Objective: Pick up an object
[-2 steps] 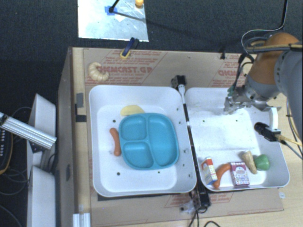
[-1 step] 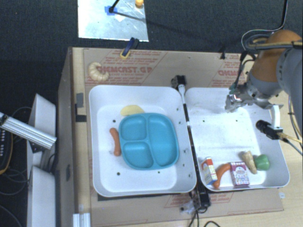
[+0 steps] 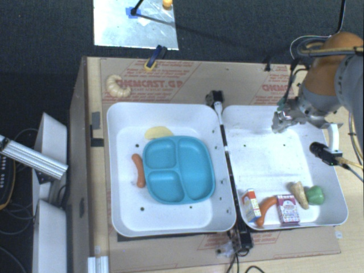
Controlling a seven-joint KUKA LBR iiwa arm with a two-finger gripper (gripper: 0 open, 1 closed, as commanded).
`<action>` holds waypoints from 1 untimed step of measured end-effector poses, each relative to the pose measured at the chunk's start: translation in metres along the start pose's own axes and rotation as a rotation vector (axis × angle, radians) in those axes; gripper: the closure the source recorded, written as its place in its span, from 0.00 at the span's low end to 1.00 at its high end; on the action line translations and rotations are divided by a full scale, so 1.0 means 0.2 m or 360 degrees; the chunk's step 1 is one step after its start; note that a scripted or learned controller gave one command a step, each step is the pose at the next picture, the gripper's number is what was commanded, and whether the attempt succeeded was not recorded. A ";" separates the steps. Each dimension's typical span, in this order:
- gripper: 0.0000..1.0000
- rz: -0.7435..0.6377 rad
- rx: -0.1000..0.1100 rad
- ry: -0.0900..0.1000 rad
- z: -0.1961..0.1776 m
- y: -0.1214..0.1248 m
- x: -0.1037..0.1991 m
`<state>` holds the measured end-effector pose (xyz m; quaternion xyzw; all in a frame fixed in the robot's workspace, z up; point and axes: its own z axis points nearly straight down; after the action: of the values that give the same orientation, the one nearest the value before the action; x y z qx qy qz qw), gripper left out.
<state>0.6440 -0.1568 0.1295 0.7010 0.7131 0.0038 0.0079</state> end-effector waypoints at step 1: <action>1.00 -0.0005 -0.0006 -0.0002 -0.06 0.01 0.00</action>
<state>0.6450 -0.1570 0.1405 0.6999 0.7142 0.0046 0.0096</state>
